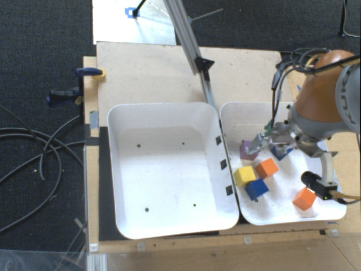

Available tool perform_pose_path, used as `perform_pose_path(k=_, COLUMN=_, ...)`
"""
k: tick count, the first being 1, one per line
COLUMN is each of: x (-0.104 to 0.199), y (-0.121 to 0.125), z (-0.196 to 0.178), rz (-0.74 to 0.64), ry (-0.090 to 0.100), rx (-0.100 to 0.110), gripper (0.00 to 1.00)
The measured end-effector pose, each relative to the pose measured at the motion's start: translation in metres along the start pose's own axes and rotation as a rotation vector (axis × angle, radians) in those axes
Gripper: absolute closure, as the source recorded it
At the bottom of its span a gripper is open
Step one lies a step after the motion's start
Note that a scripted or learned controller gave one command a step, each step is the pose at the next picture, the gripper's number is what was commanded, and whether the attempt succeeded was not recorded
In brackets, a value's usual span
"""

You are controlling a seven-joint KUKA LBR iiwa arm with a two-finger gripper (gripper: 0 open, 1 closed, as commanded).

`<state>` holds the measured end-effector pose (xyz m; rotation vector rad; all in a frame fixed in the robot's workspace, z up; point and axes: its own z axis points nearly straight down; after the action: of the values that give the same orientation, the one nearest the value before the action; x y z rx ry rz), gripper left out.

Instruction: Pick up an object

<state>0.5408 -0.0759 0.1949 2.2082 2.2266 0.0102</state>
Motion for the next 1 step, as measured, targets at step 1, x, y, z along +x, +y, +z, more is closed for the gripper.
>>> perform_pose_path(k=1, x=-0.0154, y=0.0908, z=0.1094, rz=0.001, ry=-0.001, rx=0.008, gripper=0.00)
